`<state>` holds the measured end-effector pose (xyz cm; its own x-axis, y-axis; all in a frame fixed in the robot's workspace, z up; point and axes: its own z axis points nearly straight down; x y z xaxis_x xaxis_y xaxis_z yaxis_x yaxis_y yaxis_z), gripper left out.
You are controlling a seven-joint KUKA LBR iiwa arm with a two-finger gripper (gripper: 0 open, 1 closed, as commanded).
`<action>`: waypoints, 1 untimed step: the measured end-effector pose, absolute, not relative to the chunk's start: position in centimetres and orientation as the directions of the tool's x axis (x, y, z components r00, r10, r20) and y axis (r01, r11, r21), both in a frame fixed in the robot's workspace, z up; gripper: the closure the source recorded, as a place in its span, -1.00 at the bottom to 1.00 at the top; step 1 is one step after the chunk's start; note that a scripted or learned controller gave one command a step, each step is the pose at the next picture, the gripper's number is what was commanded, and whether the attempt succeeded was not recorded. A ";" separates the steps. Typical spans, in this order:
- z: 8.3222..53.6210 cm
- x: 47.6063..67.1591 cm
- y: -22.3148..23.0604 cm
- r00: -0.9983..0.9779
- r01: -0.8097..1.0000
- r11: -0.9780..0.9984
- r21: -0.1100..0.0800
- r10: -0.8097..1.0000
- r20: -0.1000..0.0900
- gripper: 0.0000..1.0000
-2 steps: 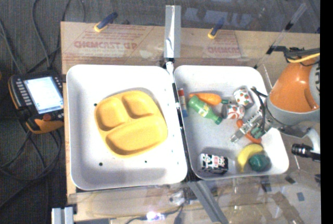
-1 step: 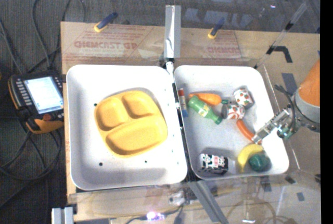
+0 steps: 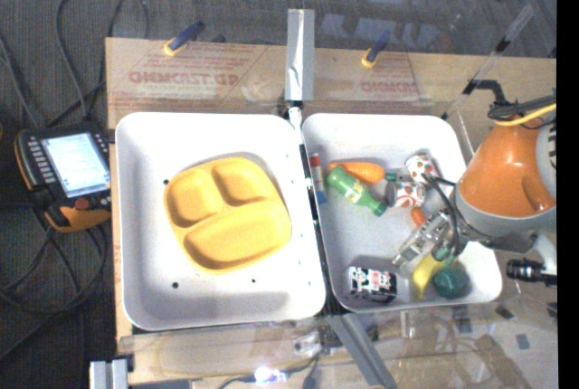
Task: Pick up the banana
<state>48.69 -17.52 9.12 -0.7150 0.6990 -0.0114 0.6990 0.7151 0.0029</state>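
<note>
The banana (image 3: 422,273) is a small yellow piece lying in the right bin (image 3: 380,132) near its front right corner, next to a dark green object (image 3: 450,280). My gripper (image 3: 429,241) hangs over that corner, its metal tip just above and behind the banana. The grey arm with its orange band (image 3: 507,175) comes in from the right and hides part of the bin's right side. I cannot make out whether the tip touches the banana.
The right bin also holds an orange carrot (image 3: 359,170), a green bottle (image 3: 355,191), small red-and-white cans (image 3: 413,182) and a black-and-white packet (image 3: 373,282). A yellow divided plate (image 3: 230,213) lies in the left bin (image 3: 136,197). A handheld pendant (image 3: 63,163) sits at far left.
</note>
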 end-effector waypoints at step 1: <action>10.0 48.8 -17.3 -0.716 0.698 0.716 0.006 0.698 -0.010 1.00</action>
